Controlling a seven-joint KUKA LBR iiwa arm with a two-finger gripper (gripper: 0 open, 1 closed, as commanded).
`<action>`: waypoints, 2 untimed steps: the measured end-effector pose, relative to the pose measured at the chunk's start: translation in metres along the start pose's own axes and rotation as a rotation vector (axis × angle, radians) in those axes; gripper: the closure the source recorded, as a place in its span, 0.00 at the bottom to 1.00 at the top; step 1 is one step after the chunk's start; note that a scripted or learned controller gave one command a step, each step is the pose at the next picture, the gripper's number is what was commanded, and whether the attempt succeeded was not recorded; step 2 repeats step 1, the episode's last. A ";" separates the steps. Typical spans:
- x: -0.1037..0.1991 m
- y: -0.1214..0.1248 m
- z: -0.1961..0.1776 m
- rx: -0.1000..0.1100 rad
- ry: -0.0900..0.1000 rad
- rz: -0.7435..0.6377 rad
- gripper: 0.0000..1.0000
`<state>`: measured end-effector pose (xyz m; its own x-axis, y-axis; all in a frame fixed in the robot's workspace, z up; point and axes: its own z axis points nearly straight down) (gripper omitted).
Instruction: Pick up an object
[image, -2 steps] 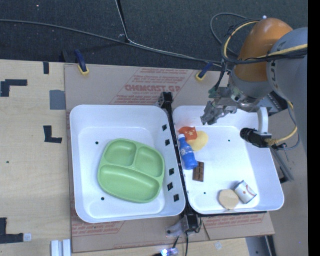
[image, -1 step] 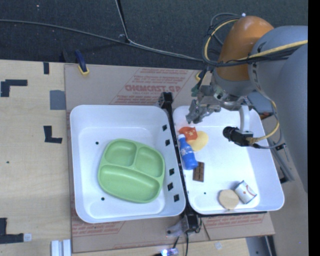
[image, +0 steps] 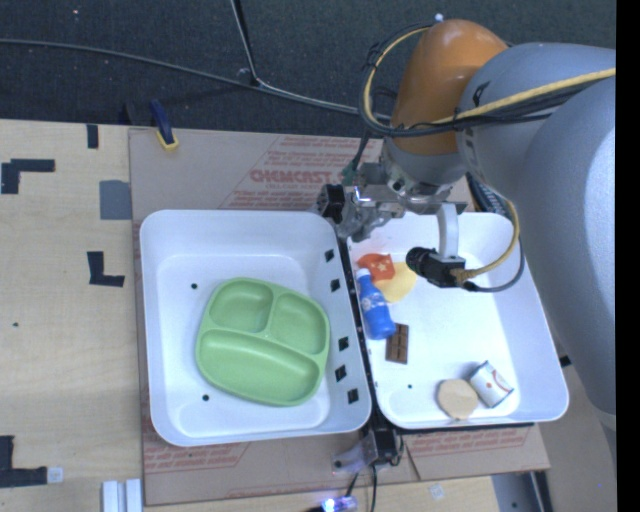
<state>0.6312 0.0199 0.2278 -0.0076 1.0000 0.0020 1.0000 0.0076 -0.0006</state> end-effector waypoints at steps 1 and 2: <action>0.056 0.002 -0.009 0.000 0.000 0.000 1.00; 0.056 0.002 -0.009 0.000 0.000 0.000 1.00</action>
